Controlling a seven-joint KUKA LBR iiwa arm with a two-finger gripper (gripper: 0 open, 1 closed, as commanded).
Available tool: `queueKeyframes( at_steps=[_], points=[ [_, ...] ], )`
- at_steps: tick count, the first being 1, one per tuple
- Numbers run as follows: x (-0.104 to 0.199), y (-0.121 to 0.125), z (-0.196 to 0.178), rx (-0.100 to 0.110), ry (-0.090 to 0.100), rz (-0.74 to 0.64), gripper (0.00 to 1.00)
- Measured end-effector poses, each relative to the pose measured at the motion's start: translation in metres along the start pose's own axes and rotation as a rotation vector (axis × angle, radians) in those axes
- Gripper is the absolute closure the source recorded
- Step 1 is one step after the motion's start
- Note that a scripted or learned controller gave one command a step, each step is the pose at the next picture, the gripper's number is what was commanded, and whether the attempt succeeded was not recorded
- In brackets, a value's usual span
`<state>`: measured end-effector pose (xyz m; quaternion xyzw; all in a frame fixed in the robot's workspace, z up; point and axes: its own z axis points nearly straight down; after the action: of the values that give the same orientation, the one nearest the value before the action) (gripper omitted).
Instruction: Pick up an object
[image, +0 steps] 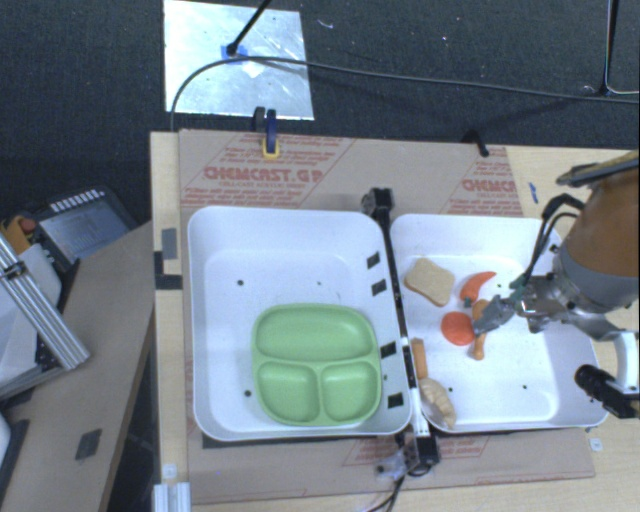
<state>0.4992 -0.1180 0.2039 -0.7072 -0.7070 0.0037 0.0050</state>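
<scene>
The right bin (520, 400) holds several toy foods. A tan bread slice (432, 281) lies at its upper left, with a red curved piece (479, 283) beside it. Lower down sit an orange-red round disc (457, 328) and a small orange stick (479, 347). My gripper (492, 314) hangs low over the bin's middle, just right of the disc and just above the stick, between the red piece and the stick. A tan pastry-like piece (437, 400) and a short orange piece (419, 356) lie along the bin's left wall.
The left bin (225, 300) holds a green divided plate (317, 362). A black divider strip (395, 320) runs between the bins. The arm's orange and grey body (605, 250) covers the right bin's right side. A grey box (80, 225) and metal rail (35, 310) stand at far left.
</scene>
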Motion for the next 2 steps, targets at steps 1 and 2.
queueKeyframes(
  at_steps=[1,2],
  points=[
    [0.000,0.003,-0.007,-0.014,-0.002,-0.003,0.00],
    [0.004,-0.004,0.051,-0.010,-0.001,-0.001,0.00]
  ],
)
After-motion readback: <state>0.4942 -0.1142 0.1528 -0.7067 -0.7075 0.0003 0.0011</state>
